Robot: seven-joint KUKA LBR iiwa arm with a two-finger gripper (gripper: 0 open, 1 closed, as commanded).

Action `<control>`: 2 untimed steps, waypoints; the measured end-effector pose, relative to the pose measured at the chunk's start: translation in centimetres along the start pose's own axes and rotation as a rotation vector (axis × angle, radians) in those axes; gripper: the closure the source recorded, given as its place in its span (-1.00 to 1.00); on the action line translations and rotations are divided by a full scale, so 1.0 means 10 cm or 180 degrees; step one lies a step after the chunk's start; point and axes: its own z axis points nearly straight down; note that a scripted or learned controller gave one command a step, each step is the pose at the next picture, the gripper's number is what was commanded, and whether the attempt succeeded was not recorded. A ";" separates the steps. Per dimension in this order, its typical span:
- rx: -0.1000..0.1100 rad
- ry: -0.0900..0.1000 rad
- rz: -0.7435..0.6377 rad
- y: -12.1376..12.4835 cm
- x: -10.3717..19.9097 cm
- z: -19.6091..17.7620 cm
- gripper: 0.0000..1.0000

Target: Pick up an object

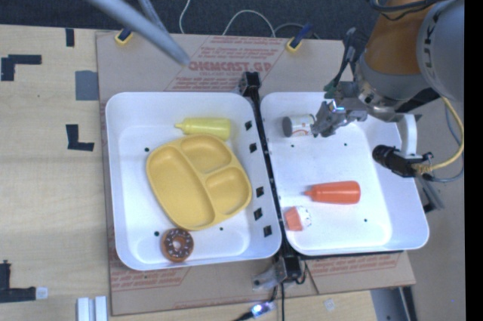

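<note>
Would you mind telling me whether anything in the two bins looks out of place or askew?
Nothing is spilled or damaged. The orange bottle and yellow bottle both lie on their sides, not upright.

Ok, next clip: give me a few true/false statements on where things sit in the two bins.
1. The yellow divided plate lies in the left bin. True.
2. The donut rests on the plate. False: it lies beside it, on the bin floor.
3. The orange bottle lies on its side in the right bin. True.
4. The yellow bottle is in the right bin. False: left bin, above the plate.
5. The gripper is over the right bin. True.
</note>
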 end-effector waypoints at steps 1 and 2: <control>0.0005 0.0004 -0.0017 0.02 0.55 0.02 1.00; 0.0012 0.0003 -0.0016 -0.06 1.10 0.14 1.00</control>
